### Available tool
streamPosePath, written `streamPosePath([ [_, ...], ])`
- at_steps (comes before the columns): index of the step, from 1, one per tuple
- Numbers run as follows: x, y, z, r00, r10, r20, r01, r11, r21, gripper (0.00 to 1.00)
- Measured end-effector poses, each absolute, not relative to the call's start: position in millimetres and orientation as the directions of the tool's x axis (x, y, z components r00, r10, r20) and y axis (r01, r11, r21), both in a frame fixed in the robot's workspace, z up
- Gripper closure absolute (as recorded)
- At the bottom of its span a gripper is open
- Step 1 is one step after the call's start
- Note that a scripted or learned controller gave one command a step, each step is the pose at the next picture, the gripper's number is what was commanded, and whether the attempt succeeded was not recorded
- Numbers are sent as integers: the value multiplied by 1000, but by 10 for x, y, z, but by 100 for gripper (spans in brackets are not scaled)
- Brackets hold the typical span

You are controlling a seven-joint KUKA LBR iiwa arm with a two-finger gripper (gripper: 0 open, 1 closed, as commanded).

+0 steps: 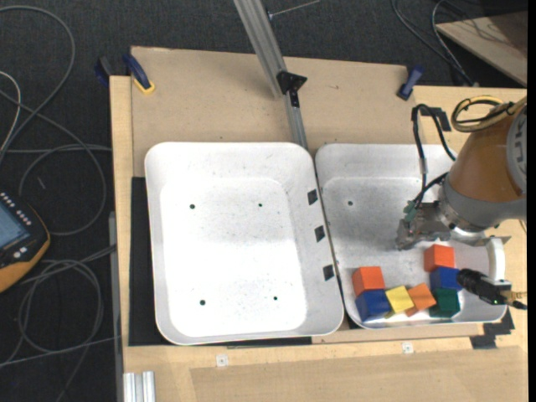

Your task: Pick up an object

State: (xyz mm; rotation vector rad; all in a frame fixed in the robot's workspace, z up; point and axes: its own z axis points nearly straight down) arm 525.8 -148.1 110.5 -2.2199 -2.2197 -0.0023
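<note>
Several small blocks lie bunched at the near end of the right bin: an orange block, a blue block, a yellow block, an orange block, a blue block and a green block. My gripper hangs low over the right bin's floor, just left of the upper orange block and above the cluster. Nothing shows between its fingers. The arm's orange band and wrist cover the bin's right side.
The left bin sits beside the right one, with black clips along their shared wall. A slanted metal pole rises from the back of the bench. Blue clamps hold the board's far corners. Cables lie on the floor at left.
</note>
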Motion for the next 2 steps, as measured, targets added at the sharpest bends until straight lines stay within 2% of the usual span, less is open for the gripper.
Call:
streamPosePath([
  [1, 5313, -1457, 1742, -2, 1000, -2, 1000, 2, 9, 100],
  [2, 5330, -1455, 2068, -2, 1000, -2, 1000, 2, 7, 100],
])
